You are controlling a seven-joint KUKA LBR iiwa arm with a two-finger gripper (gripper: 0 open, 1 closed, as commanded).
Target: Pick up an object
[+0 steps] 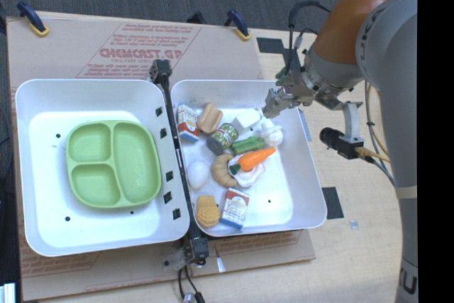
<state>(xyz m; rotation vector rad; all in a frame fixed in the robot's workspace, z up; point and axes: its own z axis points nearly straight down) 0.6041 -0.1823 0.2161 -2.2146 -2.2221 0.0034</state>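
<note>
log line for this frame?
phase: approach | end effector: over right bin far edge, above toy-food pile | nothing seen held | carrot: in pile | green tray: left bin

The gripper (273, 107) fingertips blur together above the right bin (312, 184), their gap unreadable.

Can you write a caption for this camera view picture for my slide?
End effector hovers above toy food in the right bin; green plate in left bin.

Toys (227, 152) crowd the right bin's (301, 199) left half, right half bare
</note>
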